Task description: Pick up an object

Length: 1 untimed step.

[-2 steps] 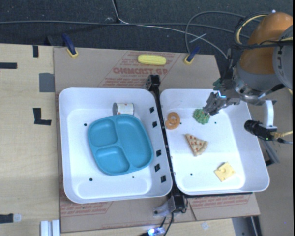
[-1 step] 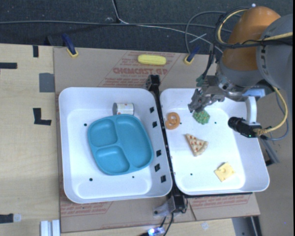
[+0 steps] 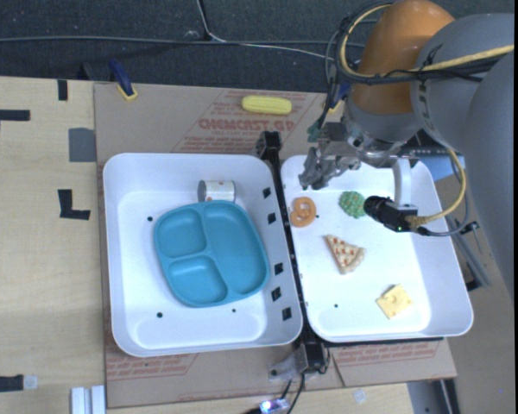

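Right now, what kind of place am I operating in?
Likely a robotics lab test bench: two white bins on taped cardboard, toy food like a pizza slice, cables across the dark floor.

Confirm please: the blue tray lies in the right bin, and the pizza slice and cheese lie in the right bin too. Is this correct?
One thing is wrong. The camera view shows the blue tray in the left bin, not the right one. The pizza slice and cheese do lie in the right bin.
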Available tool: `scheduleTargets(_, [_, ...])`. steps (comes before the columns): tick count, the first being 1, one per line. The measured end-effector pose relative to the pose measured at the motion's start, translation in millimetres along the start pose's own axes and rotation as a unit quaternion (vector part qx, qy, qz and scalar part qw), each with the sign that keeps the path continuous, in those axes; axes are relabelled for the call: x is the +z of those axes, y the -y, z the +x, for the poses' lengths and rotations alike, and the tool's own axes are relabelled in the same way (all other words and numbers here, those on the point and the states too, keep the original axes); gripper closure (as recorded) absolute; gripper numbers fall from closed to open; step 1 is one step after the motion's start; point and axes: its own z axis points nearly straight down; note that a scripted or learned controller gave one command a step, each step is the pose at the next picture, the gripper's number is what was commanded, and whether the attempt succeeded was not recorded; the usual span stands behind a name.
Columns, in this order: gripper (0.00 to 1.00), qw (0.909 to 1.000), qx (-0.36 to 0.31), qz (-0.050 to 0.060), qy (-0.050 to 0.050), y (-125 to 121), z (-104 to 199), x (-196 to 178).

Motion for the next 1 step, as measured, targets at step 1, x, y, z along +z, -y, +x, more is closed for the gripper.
scheduleTargets(1, [1.0, 1.0, 0.0, 0.0, 0.001, -10.7, 61.8, 5.6])
